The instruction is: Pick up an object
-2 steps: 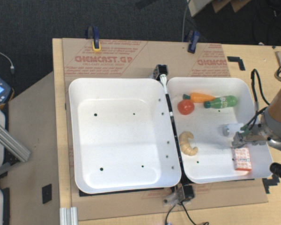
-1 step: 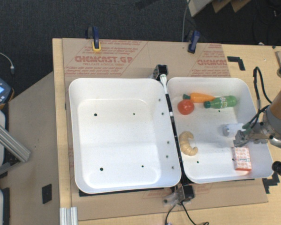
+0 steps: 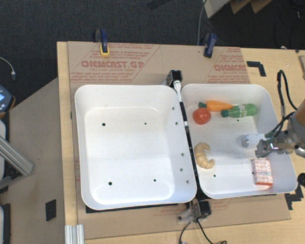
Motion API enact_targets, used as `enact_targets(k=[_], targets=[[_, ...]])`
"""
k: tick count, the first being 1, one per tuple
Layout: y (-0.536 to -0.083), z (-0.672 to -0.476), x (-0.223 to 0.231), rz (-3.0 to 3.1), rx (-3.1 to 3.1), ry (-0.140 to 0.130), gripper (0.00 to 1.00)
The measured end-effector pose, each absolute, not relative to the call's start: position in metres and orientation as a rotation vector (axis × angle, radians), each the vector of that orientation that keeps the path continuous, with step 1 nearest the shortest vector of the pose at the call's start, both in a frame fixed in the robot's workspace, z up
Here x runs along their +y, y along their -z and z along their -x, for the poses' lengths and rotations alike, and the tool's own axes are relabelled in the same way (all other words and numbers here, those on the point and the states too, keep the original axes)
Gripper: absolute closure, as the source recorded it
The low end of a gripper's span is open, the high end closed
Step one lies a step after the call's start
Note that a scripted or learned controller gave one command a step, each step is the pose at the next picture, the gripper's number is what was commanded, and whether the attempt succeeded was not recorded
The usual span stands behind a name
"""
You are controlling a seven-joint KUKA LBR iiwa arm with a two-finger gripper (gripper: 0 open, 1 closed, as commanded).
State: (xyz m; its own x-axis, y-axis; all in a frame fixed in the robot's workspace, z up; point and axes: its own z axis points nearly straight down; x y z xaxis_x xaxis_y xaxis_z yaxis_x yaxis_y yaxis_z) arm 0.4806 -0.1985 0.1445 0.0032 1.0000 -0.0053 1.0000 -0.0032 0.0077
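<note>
Red print runs across the brown protective sheet [image 3: 142, 57] that covers the board under both bins. Far off to the gripper's [image 3: 264, 147] upper left, above the left bin [image 3: 86, 136], it reads "CHEMCAST G P" in big outlined letters, with a line of small red type above and below that is too fine to make out. The same print starts again nearer the gripper, up beyond the far rim of the right bin [image 3: 234, 88], but there I can only catch "CHEMCAS" before it blurs. Just below the gripper lies a small red-and-white carton [image 3: 263, 173]; its face is patterned, yet nothing on it can be read.
</note>
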Motion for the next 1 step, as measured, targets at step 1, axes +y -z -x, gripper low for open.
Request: enact_targets(k=[1], targets=[[-0.0818, -0.4788, -0.1507, -2.22, 2.226, 0.001, 1.0]])
